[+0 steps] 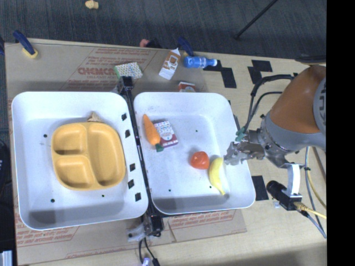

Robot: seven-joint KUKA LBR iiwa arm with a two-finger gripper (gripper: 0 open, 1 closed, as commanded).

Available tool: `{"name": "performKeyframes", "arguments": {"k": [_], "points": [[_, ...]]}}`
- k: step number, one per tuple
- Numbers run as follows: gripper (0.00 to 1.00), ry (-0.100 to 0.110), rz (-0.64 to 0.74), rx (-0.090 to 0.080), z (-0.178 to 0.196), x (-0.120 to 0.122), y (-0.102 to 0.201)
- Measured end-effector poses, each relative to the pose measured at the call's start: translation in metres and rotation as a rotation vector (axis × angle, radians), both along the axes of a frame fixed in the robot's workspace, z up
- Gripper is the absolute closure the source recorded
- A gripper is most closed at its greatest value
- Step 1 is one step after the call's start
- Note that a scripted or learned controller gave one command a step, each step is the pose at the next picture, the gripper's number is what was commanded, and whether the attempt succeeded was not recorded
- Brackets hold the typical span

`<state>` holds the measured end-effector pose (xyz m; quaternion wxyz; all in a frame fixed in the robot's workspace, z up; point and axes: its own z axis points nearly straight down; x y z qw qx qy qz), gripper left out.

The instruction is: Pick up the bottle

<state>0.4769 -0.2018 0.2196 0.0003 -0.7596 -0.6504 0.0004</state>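
The bottle is small and blue with a pale cap. It lies on its side on the cardboard bench top, behind the right bin and outside it. My gripper hangs low over the right bin's right rim, just right of a yellow banana. It is far in front of the bottle and nothing shows in its grasp. The grey arm with its orange band reaches in from the right.
The right bin also holds a red tomato, a carrot and a small printed box. A yellow divided plate lies in the left bin. A small carton, a green packet and blue clamps lie near the bottle.
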Motion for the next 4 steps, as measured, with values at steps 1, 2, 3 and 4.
{"name": "performKeyframes", "arguments": {"k": [1,2,3,4], "points": [[1.00,0.002,0.436,0.003,-0.008,0.000,0.011],[1.00,0.002,-0.073,0.000,-0.016,-0.001,-0.009],[1.00,-0.001,0.372,-0.001,0.017,0.000,0.001],[1.00,0.001,-0.028,0.000,0.011,-0.001,-0.010]]}}
